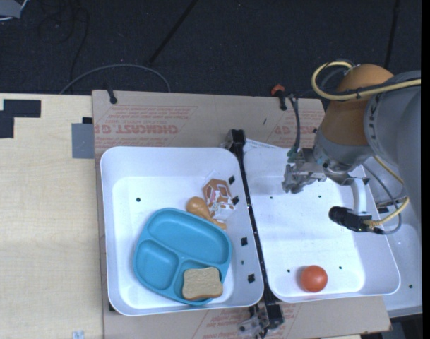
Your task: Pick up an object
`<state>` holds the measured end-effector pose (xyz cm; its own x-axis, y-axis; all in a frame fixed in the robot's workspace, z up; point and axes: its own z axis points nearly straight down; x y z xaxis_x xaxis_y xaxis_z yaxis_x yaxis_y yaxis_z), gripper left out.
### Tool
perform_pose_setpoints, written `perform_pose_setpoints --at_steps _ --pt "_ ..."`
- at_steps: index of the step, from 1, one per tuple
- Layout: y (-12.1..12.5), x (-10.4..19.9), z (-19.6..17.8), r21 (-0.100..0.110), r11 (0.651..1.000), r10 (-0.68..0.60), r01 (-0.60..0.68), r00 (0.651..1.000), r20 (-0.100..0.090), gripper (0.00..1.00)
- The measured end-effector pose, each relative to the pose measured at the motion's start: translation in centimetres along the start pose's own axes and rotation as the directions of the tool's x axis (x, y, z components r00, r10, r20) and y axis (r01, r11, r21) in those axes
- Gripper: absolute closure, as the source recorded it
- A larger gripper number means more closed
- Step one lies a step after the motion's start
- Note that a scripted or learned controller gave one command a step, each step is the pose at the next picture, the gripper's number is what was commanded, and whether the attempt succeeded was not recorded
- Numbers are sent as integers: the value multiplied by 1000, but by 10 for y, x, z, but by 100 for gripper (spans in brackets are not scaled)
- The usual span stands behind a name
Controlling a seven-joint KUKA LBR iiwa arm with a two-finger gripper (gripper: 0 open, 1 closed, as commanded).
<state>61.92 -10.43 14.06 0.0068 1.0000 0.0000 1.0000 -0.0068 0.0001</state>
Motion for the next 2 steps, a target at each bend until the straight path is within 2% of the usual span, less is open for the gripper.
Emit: perform_pose_setpoints --at_steps 2 --pt "0 -3 -114 -3 1000 -7 7 1000 0 100"
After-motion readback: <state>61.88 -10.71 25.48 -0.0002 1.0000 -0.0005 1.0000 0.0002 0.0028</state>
